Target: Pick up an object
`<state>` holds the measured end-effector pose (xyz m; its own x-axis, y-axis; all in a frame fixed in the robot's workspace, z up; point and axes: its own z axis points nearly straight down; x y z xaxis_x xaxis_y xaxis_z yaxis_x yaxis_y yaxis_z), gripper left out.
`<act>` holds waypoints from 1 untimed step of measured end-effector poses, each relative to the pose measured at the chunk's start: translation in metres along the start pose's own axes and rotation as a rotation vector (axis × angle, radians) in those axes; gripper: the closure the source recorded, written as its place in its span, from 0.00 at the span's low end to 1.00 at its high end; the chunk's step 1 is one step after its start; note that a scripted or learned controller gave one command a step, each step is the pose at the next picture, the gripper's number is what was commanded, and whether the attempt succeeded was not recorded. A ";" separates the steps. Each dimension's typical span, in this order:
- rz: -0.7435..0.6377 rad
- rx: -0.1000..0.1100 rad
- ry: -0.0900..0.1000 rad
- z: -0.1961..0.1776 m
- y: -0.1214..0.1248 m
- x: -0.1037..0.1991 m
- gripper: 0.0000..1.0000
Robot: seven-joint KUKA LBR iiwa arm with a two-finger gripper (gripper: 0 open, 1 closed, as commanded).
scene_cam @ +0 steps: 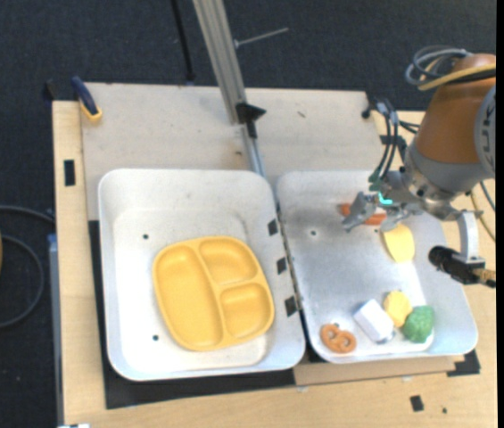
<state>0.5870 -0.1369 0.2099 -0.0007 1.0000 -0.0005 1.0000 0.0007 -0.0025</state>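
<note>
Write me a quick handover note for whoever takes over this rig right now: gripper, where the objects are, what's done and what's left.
Gripper: low over the upper part of the right bin, beside a small orange piece; whether it is open or shut is unclear, and nothing is seen held.
Right bin: pale yellow object just below the gripper; along the near edge a pretzel-shaped orange item, a white block, a yellow item and a green item.
Left bin: yellow divided tray.
Done: no pick is confirmed.
Left: grasp one object and lift it.
</note>
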 end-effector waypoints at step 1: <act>-0.001 -0.003 0.000 -0.001 0.001 0.000 0.00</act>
<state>0.5879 -0.1369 0.2114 -0.0013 1.0000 -0.0009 1.0000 0.0013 0.0008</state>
